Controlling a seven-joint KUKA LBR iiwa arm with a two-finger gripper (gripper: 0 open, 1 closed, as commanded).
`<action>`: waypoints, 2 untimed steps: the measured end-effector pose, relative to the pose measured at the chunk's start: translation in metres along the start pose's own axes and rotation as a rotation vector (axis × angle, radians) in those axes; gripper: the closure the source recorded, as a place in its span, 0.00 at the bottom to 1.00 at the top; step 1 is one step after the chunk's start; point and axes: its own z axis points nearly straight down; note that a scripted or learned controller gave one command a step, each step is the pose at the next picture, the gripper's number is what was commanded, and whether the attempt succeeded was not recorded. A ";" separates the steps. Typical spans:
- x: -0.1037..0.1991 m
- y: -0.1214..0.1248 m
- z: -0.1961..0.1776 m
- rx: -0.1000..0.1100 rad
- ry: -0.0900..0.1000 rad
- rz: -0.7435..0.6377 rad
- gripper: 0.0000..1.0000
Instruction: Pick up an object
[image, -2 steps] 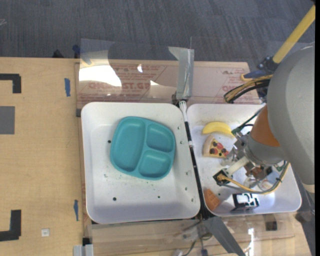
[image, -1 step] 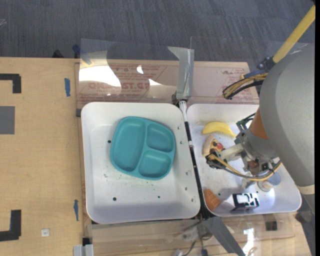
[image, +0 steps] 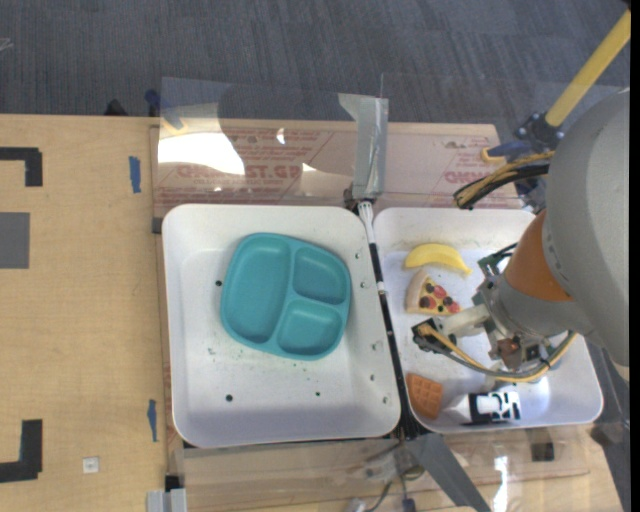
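Camera view: jaws low in the right bin, among loose yellow and black cables. Cannot tell whether wide, narrow, or holding anything; tips lost in wrist hardware and cabling. Nothing seen between them.

Step in hand, as a judgement: descent or approach toward a pick, no grasp confirmed. Candidates all close by. Pizza slice up and to the left of the jaws, near but apart. Banana farther up-left, just beyond the pizza. Waffle down-left, against the bin's near-left corner. Black-and-white item just below the jaws, nearest of all, though hard to identify. Teal plate far left, in the other bin, well apart and an unlikely target.

Next move, probably: settle over the nearest item, close, then lift straight up to check the hold. Risk of cables snagging, or of a flat piece like the pizza slipping free.

Arm pose: grey body reaching in from the right, orange band above the wrist, wrist bent downward into the right bin, bulk overhanging its far-right side.
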 end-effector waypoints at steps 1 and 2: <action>0.051 0.038 0.003 0.003 -0.008 0.000 0.00; 0.072 0.011 0.003 0.002 -0.009 0.000 0.00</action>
